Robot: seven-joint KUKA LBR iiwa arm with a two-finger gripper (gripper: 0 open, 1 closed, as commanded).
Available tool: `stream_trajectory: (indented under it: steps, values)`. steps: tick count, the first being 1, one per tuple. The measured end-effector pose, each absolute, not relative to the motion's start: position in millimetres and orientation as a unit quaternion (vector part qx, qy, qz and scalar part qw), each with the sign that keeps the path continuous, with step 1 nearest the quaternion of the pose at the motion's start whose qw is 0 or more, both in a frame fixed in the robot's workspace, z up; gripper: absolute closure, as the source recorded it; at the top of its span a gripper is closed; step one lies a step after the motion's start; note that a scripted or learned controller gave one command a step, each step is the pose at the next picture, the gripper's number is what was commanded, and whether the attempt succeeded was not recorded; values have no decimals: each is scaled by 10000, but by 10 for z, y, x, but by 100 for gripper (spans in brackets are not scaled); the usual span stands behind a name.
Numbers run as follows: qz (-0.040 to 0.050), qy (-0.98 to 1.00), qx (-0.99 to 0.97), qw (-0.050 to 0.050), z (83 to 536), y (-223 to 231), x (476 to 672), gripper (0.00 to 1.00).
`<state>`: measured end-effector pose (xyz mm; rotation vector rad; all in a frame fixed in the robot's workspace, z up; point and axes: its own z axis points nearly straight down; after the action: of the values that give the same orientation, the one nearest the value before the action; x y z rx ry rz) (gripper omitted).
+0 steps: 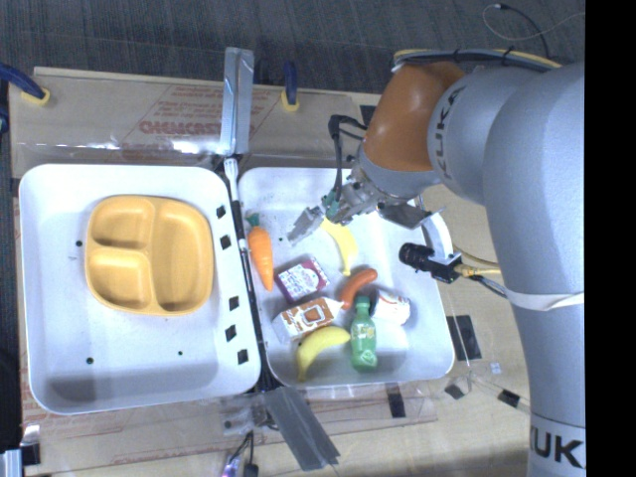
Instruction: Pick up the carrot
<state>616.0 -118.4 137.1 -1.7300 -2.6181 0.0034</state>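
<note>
While the gripper (306, 225) hangs with fingers apart, holding nothing, the carrot (261, 254) lies just left of it (green top up), pointing down the bin wall.

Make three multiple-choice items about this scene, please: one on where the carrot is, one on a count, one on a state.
1. Where does the carrot lie?
A. in the right bin, near its left wall
B. on the yellow tray
C. on the bench outside the bins

2. How many bananas are in the right bin?
A. none
B. two
C. four

3. In what state is the green bottle?
A. lying in the left bin
B. in the right bin beside a banana
C. gripped and lifted

Answers: 1 A, the carrot rests by the dividing wall. 2 B, the other banana lies under the gripper. 3 B, it sits apart from the gripper.
</note>
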Motion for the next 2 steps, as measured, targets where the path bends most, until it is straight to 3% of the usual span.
stream_trajectory:
  steps: [1, 2]
  values:
    - [14, -8354, -5497, 12, 1476, -1187, 6165, 100]
    - [14, -8354, -5496, 11, 1476, -1187, 6165, 0]
